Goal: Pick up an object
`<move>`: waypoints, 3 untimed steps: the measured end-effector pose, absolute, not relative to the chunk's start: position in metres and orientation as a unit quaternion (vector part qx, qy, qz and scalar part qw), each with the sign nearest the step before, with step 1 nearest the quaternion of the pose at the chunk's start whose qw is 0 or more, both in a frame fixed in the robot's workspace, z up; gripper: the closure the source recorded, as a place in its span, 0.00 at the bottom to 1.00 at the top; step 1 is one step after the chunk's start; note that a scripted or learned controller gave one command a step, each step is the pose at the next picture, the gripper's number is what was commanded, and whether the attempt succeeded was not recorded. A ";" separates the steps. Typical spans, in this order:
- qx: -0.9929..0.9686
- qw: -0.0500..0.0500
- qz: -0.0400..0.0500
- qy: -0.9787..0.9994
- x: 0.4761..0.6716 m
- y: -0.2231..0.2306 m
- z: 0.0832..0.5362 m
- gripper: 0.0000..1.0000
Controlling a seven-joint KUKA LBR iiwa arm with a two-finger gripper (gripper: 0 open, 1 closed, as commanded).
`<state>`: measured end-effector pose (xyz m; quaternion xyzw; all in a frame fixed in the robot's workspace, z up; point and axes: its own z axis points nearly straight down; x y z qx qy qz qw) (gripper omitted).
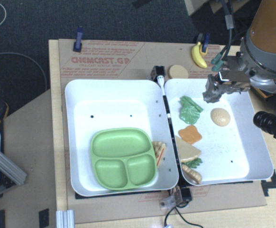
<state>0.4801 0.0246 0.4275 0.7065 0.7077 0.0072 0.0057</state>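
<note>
While the gripper hangs with nothing visibly held and its jaw state impossible to tell, the beige egg-like piece near the right bin's far edge looks light, smooth, slippery; grip its widest middle.

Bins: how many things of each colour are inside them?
Green: 2, divided tray, leafy piece
Orange: 1, piece
Tan or beige: 4, egg, slice, stick pieces, carrot-like piece
Total: 7

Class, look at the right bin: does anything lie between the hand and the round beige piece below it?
Nothing visible does. The hand hangs over the right white bin; bare floor separates it from the round beige piece.
</note>
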 end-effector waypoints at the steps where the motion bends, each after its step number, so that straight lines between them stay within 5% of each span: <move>1: 0.705 -0.005 -0.005 0.709 0.477 0.079 0.294 1.00; 2: 0.709 0.008 0.008 0.705 0.488 0.010 0.468 1.00; 3: 0.707 -0.003 -0.003 0.707 0.478 0.018 0.398 1.00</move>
